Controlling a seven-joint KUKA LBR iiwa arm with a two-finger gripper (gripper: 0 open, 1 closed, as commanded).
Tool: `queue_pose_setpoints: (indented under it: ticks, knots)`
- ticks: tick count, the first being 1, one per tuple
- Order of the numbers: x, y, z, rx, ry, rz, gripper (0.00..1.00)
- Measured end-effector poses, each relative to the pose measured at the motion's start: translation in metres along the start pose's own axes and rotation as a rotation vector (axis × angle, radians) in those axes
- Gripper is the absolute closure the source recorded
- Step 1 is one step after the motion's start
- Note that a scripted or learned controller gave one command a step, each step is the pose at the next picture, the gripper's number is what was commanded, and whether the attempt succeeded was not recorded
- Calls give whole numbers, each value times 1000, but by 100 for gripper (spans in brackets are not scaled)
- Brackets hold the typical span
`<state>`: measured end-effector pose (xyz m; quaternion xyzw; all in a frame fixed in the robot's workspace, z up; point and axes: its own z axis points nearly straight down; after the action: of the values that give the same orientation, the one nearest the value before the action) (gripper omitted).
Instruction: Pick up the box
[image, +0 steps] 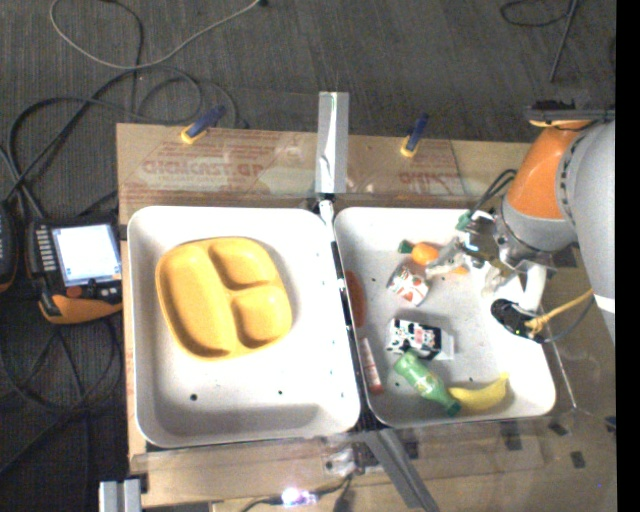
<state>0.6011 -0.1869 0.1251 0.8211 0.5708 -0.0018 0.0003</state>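
White right-hand bin (545, 400) holds the black-and-white box (420, 339) near its centre — just above a green bottle (424, 378). Gripper (470, 250) hovers toward the bin's upper right, finger state unclear; descend centred, avoiding the bottle.

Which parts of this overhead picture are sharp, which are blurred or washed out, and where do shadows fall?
In the camera view, light is even and soft: the yellow divided tray and banana read clearly; the black-and-white box is small, its print illegible; the arm's grey casing near the right edge is washed out and soft; the small screen at left glares pale; faint shadows sit under the green bottle.
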Motion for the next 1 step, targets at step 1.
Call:
queue_pose_setpoints:
  ticks: [1]
  knots:
    - [-18, -40, -246, -2, -1, 16, 0]
